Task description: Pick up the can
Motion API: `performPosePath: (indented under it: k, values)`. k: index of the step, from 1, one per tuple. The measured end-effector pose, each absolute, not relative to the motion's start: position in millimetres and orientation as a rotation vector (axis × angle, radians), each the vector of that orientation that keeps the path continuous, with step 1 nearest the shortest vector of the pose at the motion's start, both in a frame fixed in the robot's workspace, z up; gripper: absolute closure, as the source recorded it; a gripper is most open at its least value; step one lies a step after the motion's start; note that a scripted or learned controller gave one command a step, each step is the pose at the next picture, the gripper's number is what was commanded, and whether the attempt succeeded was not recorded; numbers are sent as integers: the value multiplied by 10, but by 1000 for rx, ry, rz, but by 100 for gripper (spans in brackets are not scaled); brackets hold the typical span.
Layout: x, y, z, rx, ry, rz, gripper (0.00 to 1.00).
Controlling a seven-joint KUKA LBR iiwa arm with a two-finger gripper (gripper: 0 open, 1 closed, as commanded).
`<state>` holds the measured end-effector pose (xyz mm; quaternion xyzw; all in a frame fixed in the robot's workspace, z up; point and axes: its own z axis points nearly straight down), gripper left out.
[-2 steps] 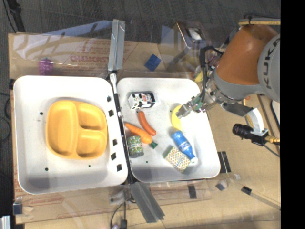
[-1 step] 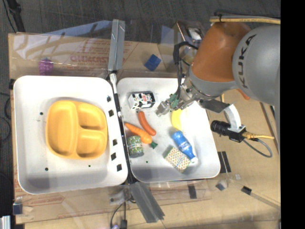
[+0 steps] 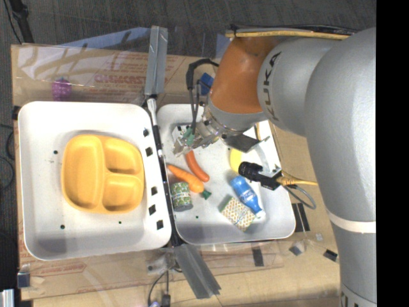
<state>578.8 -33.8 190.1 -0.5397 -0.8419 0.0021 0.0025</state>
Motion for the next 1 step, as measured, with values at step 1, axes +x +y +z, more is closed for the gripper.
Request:
performPosePath:
  k: [1]
  values:
    - [6106, 219, 2071, -1738, -2616, 4, 100]
